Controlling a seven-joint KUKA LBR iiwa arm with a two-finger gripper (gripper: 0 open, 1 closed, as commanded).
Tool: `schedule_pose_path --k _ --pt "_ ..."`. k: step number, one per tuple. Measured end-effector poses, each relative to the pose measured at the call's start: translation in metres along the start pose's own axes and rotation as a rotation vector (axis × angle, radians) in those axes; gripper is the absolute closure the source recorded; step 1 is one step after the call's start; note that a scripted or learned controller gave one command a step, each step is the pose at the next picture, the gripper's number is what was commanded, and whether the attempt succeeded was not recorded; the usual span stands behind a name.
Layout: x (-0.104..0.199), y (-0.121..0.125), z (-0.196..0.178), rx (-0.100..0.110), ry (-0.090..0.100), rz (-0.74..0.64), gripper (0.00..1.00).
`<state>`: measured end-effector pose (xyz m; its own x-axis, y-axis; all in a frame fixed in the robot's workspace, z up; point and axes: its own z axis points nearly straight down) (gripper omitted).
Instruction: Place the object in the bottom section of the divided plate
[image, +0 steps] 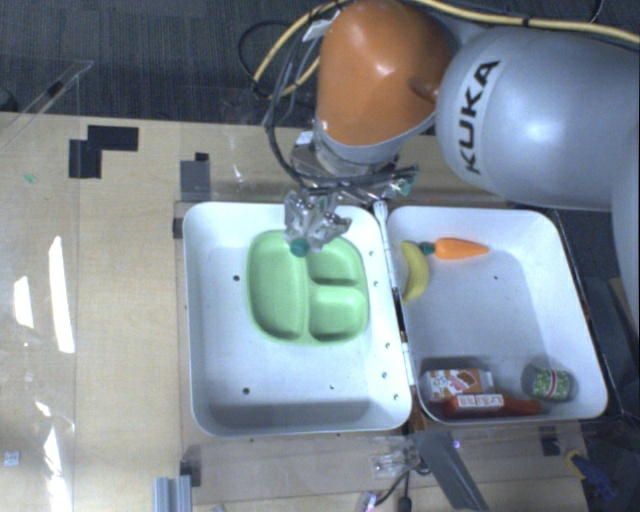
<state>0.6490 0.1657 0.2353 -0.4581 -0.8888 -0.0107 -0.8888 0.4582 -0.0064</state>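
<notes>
The claw (312, 228) hangs over the plate's (305, 290) top edge; I can't tell its state. Something small and teal (298, 247) (too small to identify) sits at its tip. The toy carrot (460, 249) looks light, hard and slick: grip its middle.

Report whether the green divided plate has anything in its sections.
Empty, as far as visible: the green divided plate shows bare sections. The claw overlaps its top edge, hiding a little there.
</notes>
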Motion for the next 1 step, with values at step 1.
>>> schedule_pose_path --k 1 --pt "-0.0002 0.0335 -0.0453 -0.001 0.000 -0.127 1.00"
